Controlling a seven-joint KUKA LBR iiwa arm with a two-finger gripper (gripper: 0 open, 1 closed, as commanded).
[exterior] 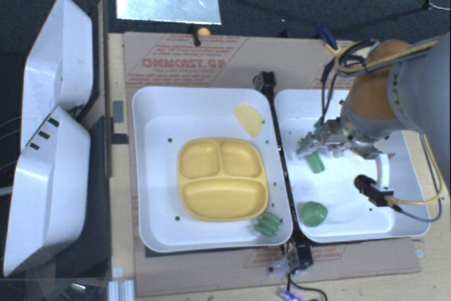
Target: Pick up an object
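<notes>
2 white bins sit side by side on the worktop. The left bin carries a yellow divided tray, a pale yellow oval piece near its upper right corner, and a ridged green piece by its lower right corner. The right bin carries a small green cylinder and a round green lump.

Reaching in from the right, the arm has its hand low over the upper left part of the right bin, just above the green cylinder. The tips sit right at the cylinder's upper end, but I cannot tell whether the hand is released or clenched, nor whether it actually has the cylinder.

That cylinder looks like the thing to pick, and it lies tilted on the bin floor, close to the wall shared with the left bin. Several things could go wrong here. A round body lying on its side may roll or squirt out if the hand closes off-centre or along its length. Catching just the top end could let it pivot and drop on the lift. Being so near the dividing wall, a tip might also strike the rim.
</notes>
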